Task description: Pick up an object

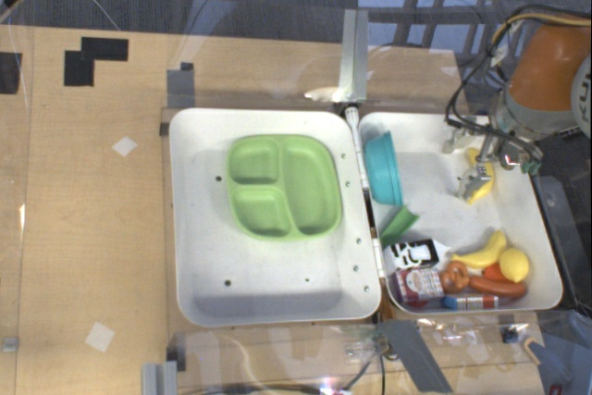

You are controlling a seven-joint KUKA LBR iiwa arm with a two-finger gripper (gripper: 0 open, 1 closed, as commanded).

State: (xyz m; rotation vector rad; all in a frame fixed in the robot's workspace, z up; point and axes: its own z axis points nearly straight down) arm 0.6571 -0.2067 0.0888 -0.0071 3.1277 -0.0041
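Observation:
My gripper [475,188] hangs over the back right part of the right bin [435,164], below the orange-banded wrist [546,69]. A small yellow object [479,189] sits between its fingertips, and the fingers look closed on it. The object seems to be lifted off the bin floor. Other loose items lie at the bin's front: a banana [486,252], a yellow lemon-like ball [514,265], a red sausage [492,288], an orange piece [454,274] and a red-labelled container [418,283].
A blue bowl [382,167] stands on edge against the divider, with a green wedge [399,223] and a black-and-white box [413,252] below it. The left bin [199,227] holds a green divided plate [282,186]. Cables trail off the arm at the right.

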